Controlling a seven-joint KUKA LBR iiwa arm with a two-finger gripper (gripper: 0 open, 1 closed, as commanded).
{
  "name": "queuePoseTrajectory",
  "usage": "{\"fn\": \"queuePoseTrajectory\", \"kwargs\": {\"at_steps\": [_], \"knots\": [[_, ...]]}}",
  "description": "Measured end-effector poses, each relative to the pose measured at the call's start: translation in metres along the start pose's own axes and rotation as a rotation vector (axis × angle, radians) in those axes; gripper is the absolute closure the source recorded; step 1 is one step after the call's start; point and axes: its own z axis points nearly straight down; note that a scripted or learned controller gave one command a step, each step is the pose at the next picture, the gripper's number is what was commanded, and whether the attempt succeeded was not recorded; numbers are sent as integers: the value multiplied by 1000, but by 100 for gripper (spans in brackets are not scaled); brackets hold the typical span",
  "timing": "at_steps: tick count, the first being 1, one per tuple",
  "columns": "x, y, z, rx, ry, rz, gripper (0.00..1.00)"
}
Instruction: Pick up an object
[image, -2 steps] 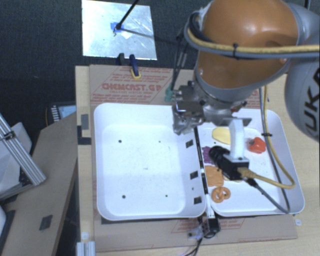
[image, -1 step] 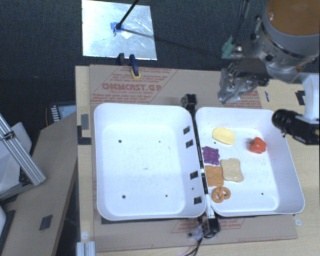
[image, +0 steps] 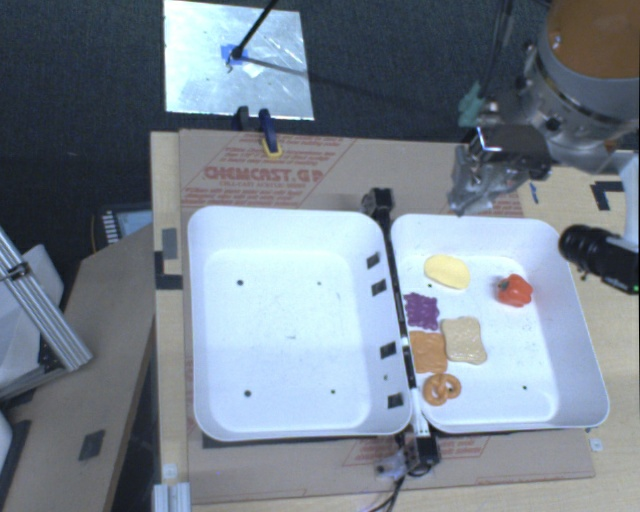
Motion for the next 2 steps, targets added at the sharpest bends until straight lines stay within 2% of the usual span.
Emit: {"fn": "queuePoseTrajectory", "kwargs": {"at_steps": [2], "knots": [[97, -1, 0, 1, 2, -10, 100]]}}
